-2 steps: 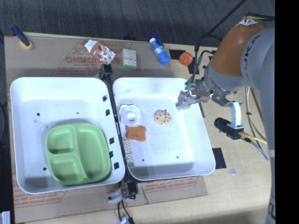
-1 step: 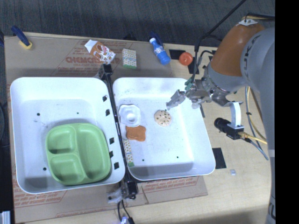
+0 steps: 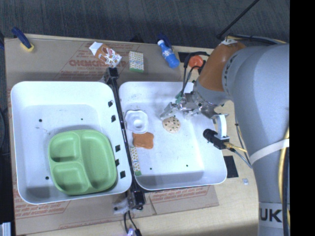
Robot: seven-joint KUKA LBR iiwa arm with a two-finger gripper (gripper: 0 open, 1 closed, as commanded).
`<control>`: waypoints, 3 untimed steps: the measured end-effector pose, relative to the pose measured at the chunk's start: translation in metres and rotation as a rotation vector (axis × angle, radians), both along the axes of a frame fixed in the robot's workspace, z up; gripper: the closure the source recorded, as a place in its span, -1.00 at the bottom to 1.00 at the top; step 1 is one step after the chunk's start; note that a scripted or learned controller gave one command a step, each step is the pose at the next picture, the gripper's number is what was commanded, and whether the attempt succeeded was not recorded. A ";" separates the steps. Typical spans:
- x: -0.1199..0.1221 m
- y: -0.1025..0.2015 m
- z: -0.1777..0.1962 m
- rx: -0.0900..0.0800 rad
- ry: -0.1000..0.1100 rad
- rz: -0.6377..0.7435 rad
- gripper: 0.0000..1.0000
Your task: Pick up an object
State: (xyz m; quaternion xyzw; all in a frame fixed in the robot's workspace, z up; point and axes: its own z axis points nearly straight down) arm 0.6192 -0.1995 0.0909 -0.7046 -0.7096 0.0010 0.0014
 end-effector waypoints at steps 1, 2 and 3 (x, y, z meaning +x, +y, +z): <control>0.001 0.001 0.011 0.000 -0.001 0.005 1.00; 0.001 0.001 0.011 0.000 -0.001 0.006 -1.00; -0.076 0.006 0.000 0.000 0.002 -0.001 -1.00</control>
